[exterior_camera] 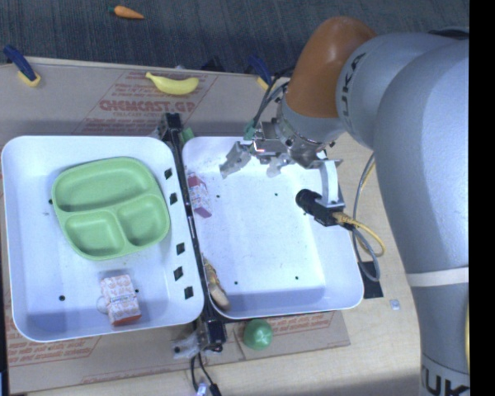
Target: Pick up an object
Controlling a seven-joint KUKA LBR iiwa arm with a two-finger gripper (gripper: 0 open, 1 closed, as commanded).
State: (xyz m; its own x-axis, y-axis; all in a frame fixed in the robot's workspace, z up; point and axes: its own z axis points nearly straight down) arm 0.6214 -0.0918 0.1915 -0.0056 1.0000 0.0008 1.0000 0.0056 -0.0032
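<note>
Here the gripper (254, 162) hangs with fingers spread and holding nothing over the top of the right bin (313, 291), a small red-and-white packet (198, 195) lying near at its left wall, a green tray (111, 205) and a box (120, 297) in the left bin (21, 246).

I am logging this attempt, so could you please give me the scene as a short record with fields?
left bin: green divided plate, small red and white carton
right bin: small red and white packet by its left wall
gripper: above the right bin's far end, nothing between its fingers
outside the bins: banana beyond them, green ball in front
pick: not yet made
</note>
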